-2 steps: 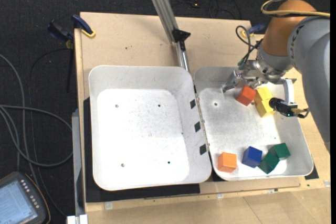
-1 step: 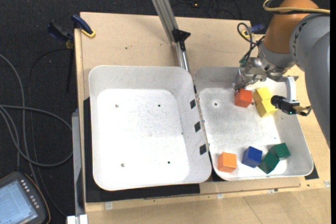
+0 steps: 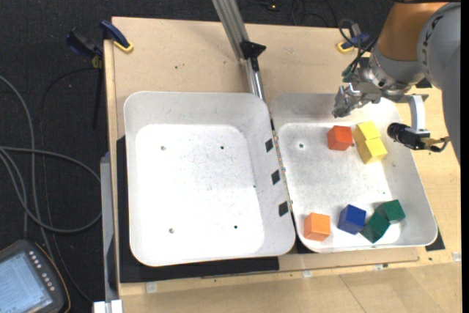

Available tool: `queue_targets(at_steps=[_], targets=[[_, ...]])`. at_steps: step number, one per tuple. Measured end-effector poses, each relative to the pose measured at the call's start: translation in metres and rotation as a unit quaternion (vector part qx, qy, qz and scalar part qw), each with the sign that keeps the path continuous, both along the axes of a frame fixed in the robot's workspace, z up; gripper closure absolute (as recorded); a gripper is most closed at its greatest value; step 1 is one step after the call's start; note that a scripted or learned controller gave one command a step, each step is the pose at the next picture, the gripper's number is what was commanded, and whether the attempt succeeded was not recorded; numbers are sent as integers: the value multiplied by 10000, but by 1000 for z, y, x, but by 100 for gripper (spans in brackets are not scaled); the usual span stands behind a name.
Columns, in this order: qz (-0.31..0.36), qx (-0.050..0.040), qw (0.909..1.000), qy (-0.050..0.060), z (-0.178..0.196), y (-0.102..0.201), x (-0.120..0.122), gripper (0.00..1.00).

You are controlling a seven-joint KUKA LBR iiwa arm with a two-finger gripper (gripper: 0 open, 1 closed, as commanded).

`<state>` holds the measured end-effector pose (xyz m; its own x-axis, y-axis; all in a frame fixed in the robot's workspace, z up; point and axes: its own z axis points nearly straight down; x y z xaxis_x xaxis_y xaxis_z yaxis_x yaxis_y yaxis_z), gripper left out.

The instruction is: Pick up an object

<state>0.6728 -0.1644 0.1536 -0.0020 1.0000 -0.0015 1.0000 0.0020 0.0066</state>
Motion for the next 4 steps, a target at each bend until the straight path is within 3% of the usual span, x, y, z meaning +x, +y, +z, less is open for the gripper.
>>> queue_targets(at_steps=[2, 4], targets=[[0, -1, 10000, 4, 70, -2, 7, 100], [26, 18, 10000, 37, 93, 98, -43, 100]])
